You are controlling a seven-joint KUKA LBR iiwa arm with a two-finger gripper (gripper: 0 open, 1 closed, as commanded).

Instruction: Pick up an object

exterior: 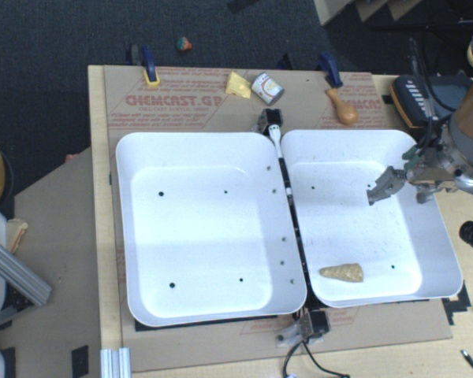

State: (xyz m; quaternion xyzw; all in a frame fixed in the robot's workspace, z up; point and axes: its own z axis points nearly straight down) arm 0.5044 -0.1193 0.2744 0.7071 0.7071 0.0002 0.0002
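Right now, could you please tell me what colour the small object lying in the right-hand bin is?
Tan, a light beige-brown object, seen in the camera view.

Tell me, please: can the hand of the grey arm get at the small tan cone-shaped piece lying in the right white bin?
Probably yes. The hand hangs over the right white bin, and the small tan cone-shaped piece lies alone on the bin's floor near its front wall, with nothing between them.

Bright even overhead light, white bins near blown-out w/ soft shadows, slight overall blur.
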